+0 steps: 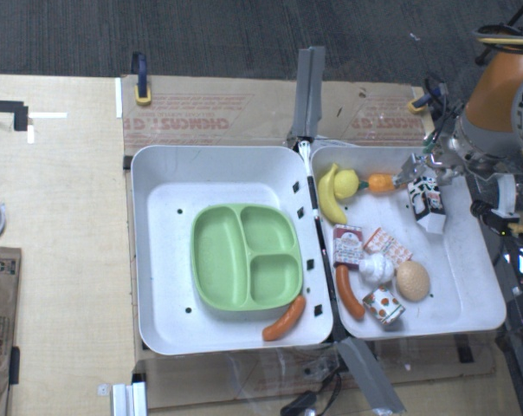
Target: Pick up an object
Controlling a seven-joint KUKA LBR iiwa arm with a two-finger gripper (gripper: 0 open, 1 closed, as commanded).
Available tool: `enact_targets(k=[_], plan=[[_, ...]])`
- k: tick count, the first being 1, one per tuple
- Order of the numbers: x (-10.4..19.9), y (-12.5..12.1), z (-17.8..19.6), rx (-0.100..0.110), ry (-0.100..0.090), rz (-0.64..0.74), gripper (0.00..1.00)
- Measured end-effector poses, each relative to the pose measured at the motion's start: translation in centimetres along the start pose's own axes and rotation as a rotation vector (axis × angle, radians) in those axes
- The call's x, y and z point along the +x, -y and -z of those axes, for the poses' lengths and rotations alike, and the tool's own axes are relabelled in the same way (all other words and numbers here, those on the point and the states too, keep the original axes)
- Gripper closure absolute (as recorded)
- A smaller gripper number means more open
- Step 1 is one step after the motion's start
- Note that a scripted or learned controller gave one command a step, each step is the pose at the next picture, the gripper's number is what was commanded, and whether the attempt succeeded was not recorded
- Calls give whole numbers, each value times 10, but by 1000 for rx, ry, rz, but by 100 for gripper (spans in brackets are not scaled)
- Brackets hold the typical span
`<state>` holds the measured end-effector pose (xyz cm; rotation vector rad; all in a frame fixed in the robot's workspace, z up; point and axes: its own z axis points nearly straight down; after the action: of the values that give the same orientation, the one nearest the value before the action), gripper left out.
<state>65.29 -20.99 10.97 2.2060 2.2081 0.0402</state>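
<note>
The gripper point(428, 170) is hanging over the far right part of the right bin point(469, 315), and its fingers are closing on the top of a small black-and-white milk carton point(428, 203), which is sitting tilted between them with its lower end reaching toward the bin's right wall. The grey arm with its orange band point(495, 94) is coming in from the far right corner of the bench. Just left of the carton, along the bin's far wall, a small orange carrot-like piece point(380, 182) is lying beside a yellow lemon point(345, 183), and a yellow banana point(329, 199) is curving down the bin's left wall. Toward the middle of that bin, a red-and-white packet point(348, 246) is lying beside a second red-and-white packet point(388, 246), with a white garlic-like piece point(375, 269) just near of them and a tan egg point(411, 281) to its right. At the near left corner a red sausage point(349, 291) is lying beside a small red-and-white can point(384, 307). In the left bin point(158, 232), a green divided plate point(247, 256) is lying in the middle, and an orange sausage point(285, 317) is resting by the plate's near right corner.
</note>
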Motion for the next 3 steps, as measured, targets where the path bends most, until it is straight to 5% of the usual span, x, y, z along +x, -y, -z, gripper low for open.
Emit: enact_targets(k=[2,3], plan=[[2,-8,0,6,-3,-69,0],[5,16,-13,23,0,-102,0]])
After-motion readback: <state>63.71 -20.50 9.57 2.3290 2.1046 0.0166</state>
